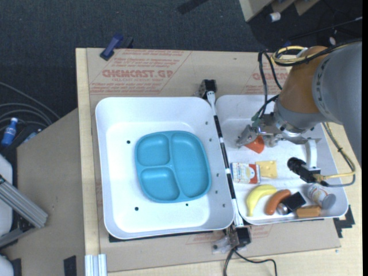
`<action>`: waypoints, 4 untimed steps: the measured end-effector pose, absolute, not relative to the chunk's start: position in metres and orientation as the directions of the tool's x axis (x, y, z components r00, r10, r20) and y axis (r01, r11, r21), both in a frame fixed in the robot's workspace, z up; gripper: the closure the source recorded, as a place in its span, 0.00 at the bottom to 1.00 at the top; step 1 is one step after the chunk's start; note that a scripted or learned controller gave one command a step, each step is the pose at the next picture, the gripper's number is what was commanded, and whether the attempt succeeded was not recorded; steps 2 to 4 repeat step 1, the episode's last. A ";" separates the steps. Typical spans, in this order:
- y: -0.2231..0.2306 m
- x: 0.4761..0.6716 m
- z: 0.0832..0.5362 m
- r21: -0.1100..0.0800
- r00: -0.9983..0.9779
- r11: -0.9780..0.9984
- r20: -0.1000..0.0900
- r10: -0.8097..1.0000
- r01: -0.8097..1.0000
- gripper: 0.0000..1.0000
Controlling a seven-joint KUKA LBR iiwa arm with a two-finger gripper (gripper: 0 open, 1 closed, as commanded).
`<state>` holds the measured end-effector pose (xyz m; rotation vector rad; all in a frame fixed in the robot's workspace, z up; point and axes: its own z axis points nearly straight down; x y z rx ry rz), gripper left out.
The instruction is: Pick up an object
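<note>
My gripper (255,135) is low over the upper left part of the right bin (336,154), at the end of the grey arm that comes in from the right. A small orange-red object (256,146) lies right under it, touching or nearly touching its tip. Whether the gripper holds this object cannot be told from the view. Lower in the same bin lie a small white carton (244,172), a yellow cheese slice (267,168), a banana (259,198) and a reddish sausage (278,200).
A blue divided plate (171,165) sits in the left bin (115,125). At the right bin's lower right are a small black block (296,202), a grey can (320,195) and an orange stick-shaped piece (308,212). A blue object (111,48) lies on the cardboard beyond the bins.
</note>
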<state>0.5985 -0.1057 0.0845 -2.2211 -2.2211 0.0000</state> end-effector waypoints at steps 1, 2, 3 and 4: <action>-0.106 0.599 0.095 0.001 0.000 0.000 0.000 1.000 1.000 1.00; -0.106 0.599 0.095 0.001 0.000 0.000 0.000 1.000 1.000 1.00; -0.106 0.599 0.095 0.001 0.000 0.000 0.000 1.000 1.000 1.00; -0.106 0.599 0.095 0.001 0.000 0.000 0.000 1.000 1.000 1.00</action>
